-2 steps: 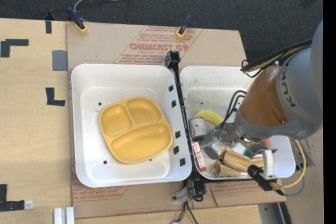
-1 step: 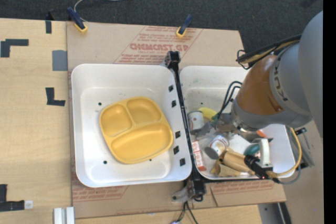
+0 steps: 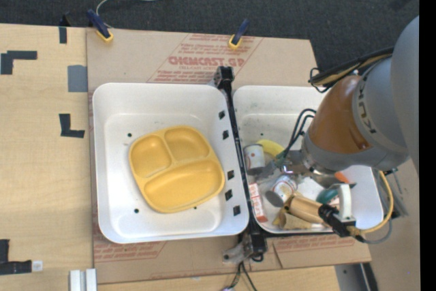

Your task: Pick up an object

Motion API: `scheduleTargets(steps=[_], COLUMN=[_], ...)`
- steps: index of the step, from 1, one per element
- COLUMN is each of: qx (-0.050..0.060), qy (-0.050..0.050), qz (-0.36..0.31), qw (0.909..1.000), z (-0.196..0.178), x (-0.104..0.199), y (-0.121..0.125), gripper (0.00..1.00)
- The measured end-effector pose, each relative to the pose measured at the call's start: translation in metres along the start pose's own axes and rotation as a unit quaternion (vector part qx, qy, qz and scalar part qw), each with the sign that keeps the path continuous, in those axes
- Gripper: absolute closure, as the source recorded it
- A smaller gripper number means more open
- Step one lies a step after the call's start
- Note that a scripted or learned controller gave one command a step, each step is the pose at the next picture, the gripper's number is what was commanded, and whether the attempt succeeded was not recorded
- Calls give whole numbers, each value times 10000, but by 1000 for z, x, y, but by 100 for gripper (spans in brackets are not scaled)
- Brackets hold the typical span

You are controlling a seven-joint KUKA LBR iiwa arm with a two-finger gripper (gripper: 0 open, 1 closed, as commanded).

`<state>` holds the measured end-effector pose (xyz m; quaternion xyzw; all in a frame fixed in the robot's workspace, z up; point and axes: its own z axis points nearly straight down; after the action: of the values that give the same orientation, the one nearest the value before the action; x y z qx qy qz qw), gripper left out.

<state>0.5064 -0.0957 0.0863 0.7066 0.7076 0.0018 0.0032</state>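
While the arm (image 3: 354, 123) hangs low over the right bin (image 3: 272, 100), nothing visible says that an object has been lifted, so I judge the pick as not yet made. That arm is the biggest thing in view, grey with its orange band bulking over the bin's right half and hiding much of what lies beneath. The gripper (image 3: 294, 172) seems to sit at the arm's lower left edge, down among the clutter; whether it is open, closed, or gripping something I cannot tell, since the wrist covers it.

Next in size, the left bin (image 3: 109, 146) holds a yellow divided plate (image 3: 177, 168), lying flat near the middle and well apart from the arm. It looks untouched.

Smaller still is the heap in the right bin: a tan tube-like item (image 3: 300, 209) lying near the front wall, a small can (image 3: 255, 157) upright near the divider, a yellow piece (image 3: 272, 147) just beside it, a teal bit (image 3: 330, 195) by the arm's edge, and a red-and-white packet (image 3: 255, 200) against the left wall. All appear to rest on the bin floor.

What remains, as I read it, is the whole of the grasp: closing on one of these pieces and raising it clear.
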Motion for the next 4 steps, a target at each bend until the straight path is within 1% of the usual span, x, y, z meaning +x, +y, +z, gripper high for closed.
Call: scheduleTargets(steps=[1, 2, 3, 4], qx=[6, 11, -39, 45], qy=[-1, -10, -33, 12], qz=[-1, -1, 32, -8], qw=[10000, 10000, 10000, 10000], z=[1, -9, -103, -97], x=[-6, -6, 78, 149], y=[88, 88, 81, 49], gripper=[0, 100, 100, 100])
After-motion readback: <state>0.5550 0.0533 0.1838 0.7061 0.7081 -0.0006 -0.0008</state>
